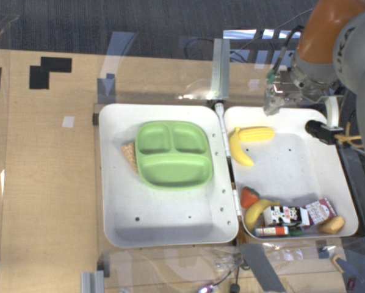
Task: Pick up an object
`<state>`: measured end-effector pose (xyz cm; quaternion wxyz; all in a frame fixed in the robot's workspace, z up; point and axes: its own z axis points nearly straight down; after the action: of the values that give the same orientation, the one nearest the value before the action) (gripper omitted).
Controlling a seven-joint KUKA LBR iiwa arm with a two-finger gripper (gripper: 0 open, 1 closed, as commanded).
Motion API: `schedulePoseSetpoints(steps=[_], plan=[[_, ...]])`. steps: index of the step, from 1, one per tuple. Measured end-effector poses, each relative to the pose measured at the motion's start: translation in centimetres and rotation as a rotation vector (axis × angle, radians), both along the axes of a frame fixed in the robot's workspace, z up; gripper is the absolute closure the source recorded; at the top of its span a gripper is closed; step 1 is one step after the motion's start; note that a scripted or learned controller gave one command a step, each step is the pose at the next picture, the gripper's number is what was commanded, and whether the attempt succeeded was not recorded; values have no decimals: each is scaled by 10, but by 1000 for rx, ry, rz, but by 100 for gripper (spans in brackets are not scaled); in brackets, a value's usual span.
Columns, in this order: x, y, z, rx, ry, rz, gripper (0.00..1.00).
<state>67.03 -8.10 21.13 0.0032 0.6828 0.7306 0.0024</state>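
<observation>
We see gripper over right bin back edge, nr banana; open/closed: can't tell.

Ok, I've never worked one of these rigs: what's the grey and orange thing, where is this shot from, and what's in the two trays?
One fixed camera looks down at a slant on the bench. The grey arm with the orange band reaches in from the right; its gripper hangs over the right white bin's far edge, with nothing visibly held. That bin has two yellow toy bananas at its far left and a pile of small packets and toy food along its near edge. The left white bin holds a green divided plate with a tan item beside it.
</observation>
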Motion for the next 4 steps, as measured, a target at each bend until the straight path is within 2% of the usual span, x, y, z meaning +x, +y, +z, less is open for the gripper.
schedulePoseSetpoints(steps=[1, 2, 3, 4], plan=[[0, 0, 0, 0, 0, 1, 0], [-8, -23, -97, -3, -25, 96, 0], [9, -45, -103, 12, -15, 104, 0], [-42, -15, -122, 1, -3, 126, 0]])
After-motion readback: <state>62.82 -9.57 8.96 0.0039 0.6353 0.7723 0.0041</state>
